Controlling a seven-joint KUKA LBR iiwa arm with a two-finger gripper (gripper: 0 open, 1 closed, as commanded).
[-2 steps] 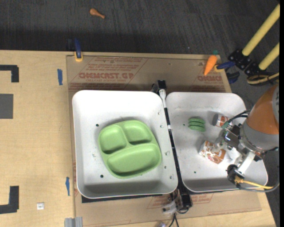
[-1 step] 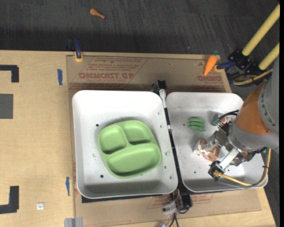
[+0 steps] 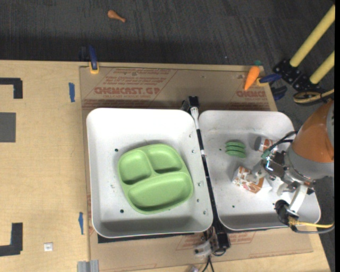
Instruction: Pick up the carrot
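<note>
The carrot (image 3: 252, 76), orange with a green top, lies on the cardboard bench behind the right bin (image 3: 234, 119), outside both bins. My gripper (image 3: 267, 167) hangs low over the right side of that bin, well in front of the carrot and apart from it. It sits just right of an orange-and-white packet (image 3: 248, 179). The wrist with its orange band (image 3: 317, 142) rises at the bin's right edge.
A green ridged item (image 3: 235, 147) and a small grey-brown item (image 3: 261, 142) lie in the right bin near the gripper. A green divided plate (image 3: 154, 177) rests in the left bin (image 3: 101, 159). Yellow poles (image 3: 313, 37) stand at the far right, and a small orange piece (image 3: 116, 16) lies on the floor.
</note>
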